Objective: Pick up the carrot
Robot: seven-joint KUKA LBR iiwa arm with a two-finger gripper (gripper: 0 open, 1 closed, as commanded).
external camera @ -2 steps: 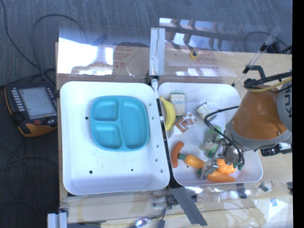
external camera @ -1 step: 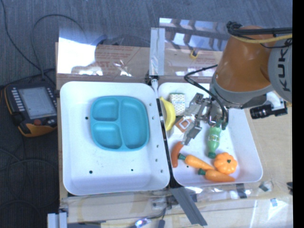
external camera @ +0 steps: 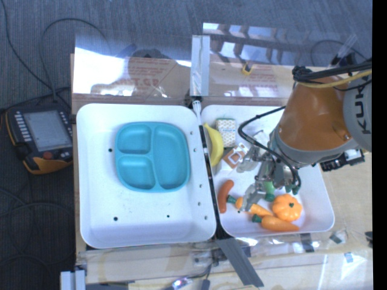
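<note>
The carrot (external camera: pixel 279 224) is orange with a green end and lies flat near the front wall of the right bin (external camera: pixel 320 192), pointing left. A smaller orange piece (external camera: pixel 260 210) lies just above it. My gripper (external camera: pixel 255 196) hangs low over the bin's middle, just up and left of the carrot, and its fingers (external camera: pixel 248 200) look open with nothing between them. The arm's orange band and grey wrist cover the bin's upper right part.
A small orange pumpkin (external camera: pixel 287 207) sits beside the carrot, with a green item (external camera: pixel 270 187) behind it. A red-orange sausage shape (external camera: pixel 224 196), a banana (external camera: pixel 213 144) and a small box (external camera: pixel 227 127) lie along the left wall. The left bin (external camera: pixel 97 222) holds a blue divided plate (external camera: pixel 151 156).
</note>
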